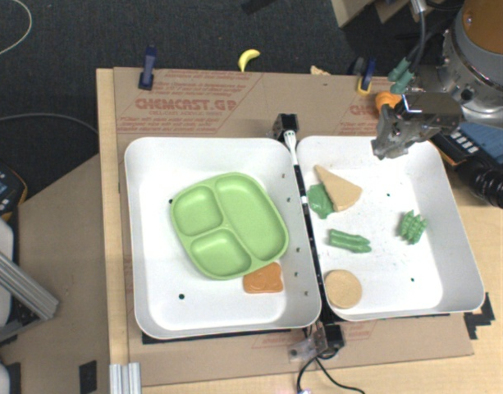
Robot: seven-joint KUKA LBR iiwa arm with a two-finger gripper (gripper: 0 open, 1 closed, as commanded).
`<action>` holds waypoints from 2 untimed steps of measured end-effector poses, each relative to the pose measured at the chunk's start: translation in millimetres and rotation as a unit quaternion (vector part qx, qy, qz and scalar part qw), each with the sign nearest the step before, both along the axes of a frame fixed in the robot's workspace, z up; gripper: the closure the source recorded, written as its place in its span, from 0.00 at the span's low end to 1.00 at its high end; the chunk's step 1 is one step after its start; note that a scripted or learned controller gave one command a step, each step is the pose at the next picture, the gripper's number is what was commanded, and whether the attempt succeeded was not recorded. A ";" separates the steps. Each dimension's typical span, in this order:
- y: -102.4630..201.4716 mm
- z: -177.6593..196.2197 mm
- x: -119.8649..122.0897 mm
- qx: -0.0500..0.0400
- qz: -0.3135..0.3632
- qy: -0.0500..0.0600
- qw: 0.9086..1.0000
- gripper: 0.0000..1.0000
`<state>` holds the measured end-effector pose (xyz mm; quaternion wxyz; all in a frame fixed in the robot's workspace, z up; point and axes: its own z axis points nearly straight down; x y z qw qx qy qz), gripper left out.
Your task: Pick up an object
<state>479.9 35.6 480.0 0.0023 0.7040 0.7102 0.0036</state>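
My gripper (pixel 388 148) hangs over the far edge of the right bin (pixel 448 220), with nothing seen between its dark fingers. Below it in that bin lie a tan wedge (pixel 340 189), a green lump (pixel 319 201) touching the wedge's left side, a green pod-like piece (pixel 349 241), a spiky green piece (pixel 411 226) and a round tan disc (pixel 343 288) near the front edge. The closest object to the gripper is the tan wedge, down and to its left.
The left bin (pixel 148 220) holds a green divided plate (pixel 228 224) and an orange piece (pixel 262 280) at the plate's front corner. A black divider strip (pixel 299 187) runs between the bins. Clamps and a yellow piece (pixel 249 58) sit at the cardboard's far edge.
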 end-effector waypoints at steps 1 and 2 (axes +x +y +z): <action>70.7 47.8 -0.3 0.000 -0.001 0.000 1.000 1.00; 165.9 54.9 28.0 0.000 0.001 0.002 1.000 1.00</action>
